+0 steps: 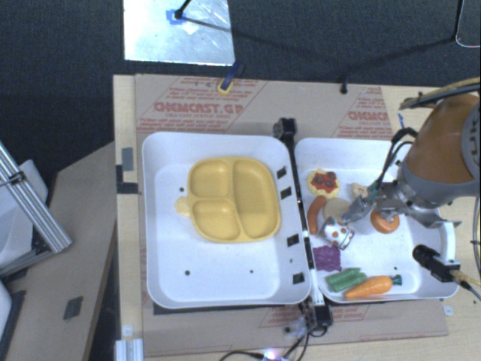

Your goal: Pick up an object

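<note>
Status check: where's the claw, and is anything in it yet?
Claw low in right bin, among toy food. Nothing seen in its grip. Hot dog, purple piece and carrot crowd close by.

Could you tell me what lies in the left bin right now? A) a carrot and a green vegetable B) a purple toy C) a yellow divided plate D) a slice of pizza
C: the yellow divided plate sits alone in the left bin, while the carrot and other toy foods lie in the right bin.
</note>
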